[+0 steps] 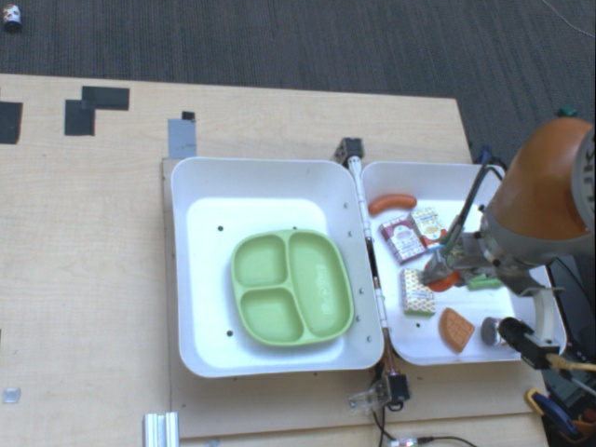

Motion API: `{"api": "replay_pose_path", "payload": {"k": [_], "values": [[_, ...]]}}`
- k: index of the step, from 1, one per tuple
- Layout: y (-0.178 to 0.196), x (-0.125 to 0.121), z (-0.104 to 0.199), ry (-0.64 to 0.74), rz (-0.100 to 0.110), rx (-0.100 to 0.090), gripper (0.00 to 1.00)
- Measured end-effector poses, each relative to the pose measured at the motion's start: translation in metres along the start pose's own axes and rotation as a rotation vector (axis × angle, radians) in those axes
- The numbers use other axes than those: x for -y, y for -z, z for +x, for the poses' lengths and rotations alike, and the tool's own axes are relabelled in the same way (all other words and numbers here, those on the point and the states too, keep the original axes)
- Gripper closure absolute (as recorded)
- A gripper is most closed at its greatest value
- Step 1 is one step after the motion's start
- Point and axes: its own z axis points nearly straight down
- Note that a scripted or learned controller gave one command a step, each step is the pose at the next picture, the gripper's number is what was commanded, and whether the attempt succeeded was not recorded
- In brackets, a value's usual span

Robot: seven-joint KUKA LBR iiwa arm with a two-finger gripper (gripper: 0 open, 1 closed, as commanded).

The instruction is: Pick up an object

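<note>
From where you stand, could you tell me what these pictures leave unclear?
- Gripper, camera view: blurred and partly behind the arm's wrist; open or shut is unclear.
- Red item at the gripper: mostly hidden under it; what it is, or whether it is held, is unclear.
- Packets in the right bin: print too small to read.

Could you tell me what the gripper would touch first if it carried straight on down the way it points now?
Most likely the small red object right under the gripper in the right bin; depth is unclear from this slanted view, so the yellow checkered packet beside it could be grazed instead.
</note>
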Motion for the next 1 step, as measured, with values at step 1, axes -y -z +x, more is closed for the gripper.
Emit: {"api": "replay_pose_path", "payload": {"k": [1], "values": [[0.0161,-0.0003,0.0584,0.0,0.001,0.0,1.0]]}}
